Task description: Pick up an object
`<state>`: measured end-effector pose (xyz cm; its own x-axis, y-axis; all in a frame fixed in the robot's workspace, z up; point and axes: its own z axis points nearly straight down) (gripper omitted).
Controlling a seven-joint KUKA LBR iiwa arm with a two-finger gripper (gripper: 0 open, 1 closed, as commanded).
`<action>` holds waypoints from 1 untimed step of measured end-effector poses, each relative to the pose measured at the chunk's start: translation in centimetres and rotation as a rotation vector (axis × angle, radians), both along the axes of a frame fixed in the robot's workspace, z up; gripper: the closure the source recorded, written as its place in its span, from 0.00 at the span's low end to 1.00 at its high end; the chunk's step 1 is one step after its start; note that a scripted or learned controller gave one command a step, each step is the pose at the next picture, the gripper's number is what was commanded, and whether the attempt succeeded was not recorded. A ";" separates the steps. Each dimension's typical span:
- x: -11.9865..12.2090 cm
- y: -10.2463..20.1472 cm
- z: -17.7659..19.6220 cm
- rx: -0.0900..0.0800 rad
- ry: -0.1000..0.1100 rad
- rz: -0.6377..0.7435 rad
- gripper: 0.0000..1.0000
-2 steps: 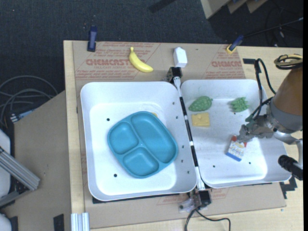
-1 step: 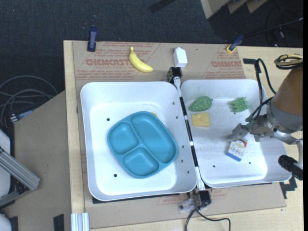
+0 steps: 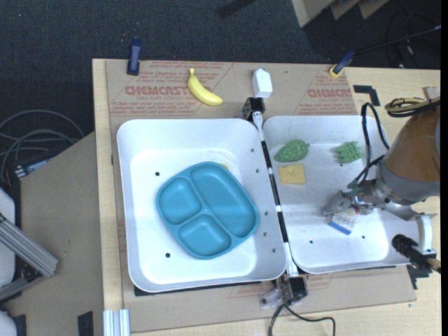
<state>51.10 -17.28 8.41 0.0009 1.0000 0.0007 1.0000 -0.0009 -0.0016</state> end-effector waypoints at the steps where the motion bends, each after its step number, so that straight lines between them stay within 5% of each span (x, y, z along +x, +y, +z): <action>1: 0.1 0.0 1.0 -0.001 -0.002 0.000 1.00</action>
